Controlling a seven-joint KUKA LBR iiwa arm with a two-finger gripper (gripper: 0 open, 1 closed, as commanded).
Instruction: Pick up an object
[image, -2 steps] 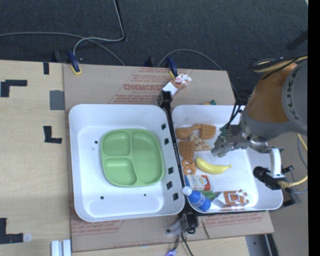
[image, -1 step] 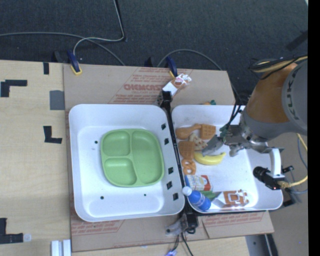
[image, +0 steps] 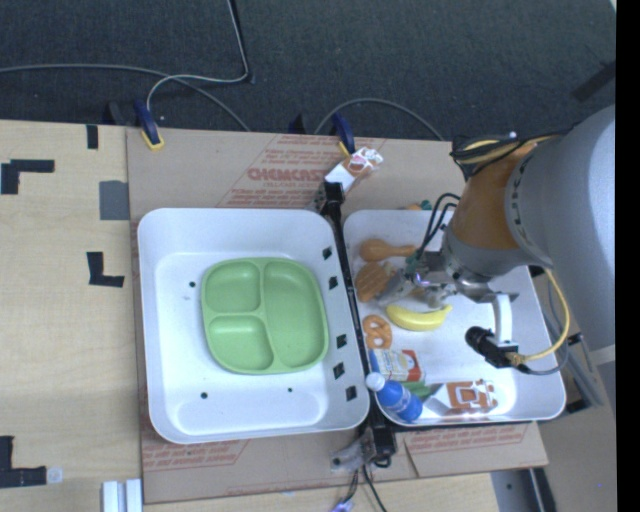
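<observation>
My gripper (image: 422, 286) is down in the right bin (image: 530, 400), right above a yellow banana (image: 418, 318) and next to a brown bread-like piece (image: 372, 280). An orange wooden spoon shape (image: 384, 250) lies just behind it. A pretzel (image: 376, 330), a small carton (image: 400, 362), a blue bottle (image: 397, 399) and an orange-and-white packet (image: 466, 396) lie toward the bin's front. The wrist hides the fingers.
The left bin (image: 160, 250) holds a green divided plate (image: 265, 314). A black divider (image: 342, 290) runs between the bins. The arm's grey body and orange band (image: 490, 205) cover the right bin's far right side. Cables cross the back of the bench.
</observation>
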